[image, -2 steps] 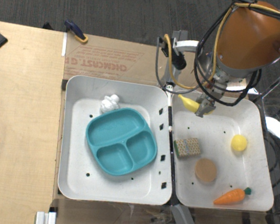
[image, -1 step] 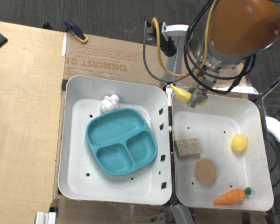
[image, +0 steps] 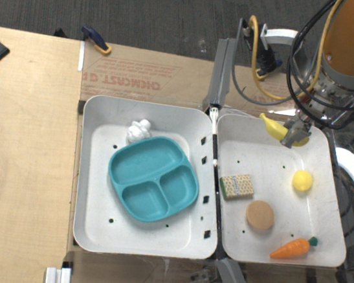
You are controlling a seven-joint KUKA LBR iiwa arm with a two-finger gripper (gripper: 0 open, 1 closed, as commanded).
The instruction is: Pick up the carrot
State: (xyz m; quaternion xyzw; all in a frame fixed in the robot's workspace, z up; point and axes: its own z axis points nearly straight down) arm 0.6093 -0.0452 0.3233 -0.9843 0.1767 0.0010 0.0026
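The carrot, orange with a green top, lies near the front right corner of the right bin. My gripper hangs at the far side of that bin, well away from the carrot. It sits right against a yellow banana, which lies by the bin's back wall. Nothing can be seen held in the gripper. The arm's orange band fills the upper right corner above it.
In the right bin lie a yellow lemon, a round tan disc and a small speckled block. The left bin holds a teal divided plate and a white object. Cables hang behind the bins.
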